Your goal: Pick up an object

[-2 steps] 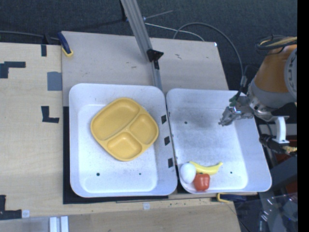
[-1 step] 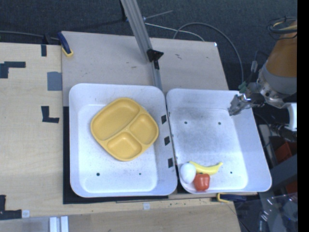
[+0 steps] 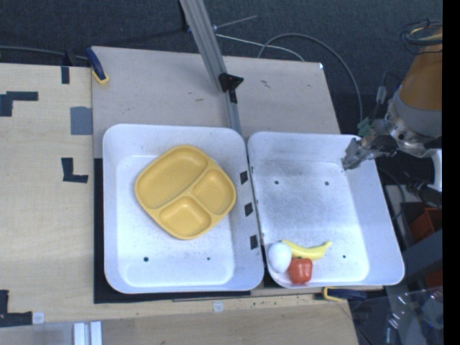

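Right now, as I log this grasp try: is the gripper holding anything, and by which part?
Nothing is held. The gripper hangs over the right white bin's upper right rim, apart from the yellow banana, white egg and red pepper.

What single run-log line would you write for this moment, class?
arm: gripper over right bin's upper right edge | holding: nothing seen | left bin: yellow divided plate | right bin near corner: banana, white egg, red pepper

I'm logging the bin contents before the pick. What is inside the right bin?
The right bin holds a white ball, a banana and a red pepper, clustered at its near edge. Whatever lies beneath them is covered.
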You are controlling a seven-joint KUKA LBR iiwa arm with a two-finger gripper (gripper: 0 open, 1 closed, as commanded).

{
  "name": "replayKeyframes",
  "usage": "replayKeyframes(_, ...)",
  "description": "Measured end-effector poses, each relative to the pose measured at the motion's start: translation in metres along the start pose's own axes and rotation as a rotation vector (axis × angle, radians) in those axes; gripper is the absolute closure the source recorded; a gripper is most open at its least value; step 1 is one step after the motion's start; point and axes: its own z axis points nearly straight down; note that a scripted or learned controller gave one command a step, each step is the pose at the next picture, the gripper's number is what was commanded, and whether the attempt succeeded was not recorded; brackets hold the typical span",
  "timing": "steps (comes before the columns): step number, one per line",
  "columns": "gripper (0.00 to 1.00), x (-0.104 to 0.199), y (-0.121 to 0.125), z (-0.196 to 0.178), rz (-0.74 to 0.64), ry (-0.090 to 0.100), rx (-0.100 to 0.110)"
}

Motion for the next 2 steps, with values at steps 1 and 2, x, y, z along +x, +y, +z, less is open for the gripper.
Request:
replayKeyframes(1,1.00,0.063,-0.001,-0.001,-0.005,0.002,0.001)
replayKeyframes(2,1.00,0.113,0.004,-0.007,-0.005,0.002,0.001)
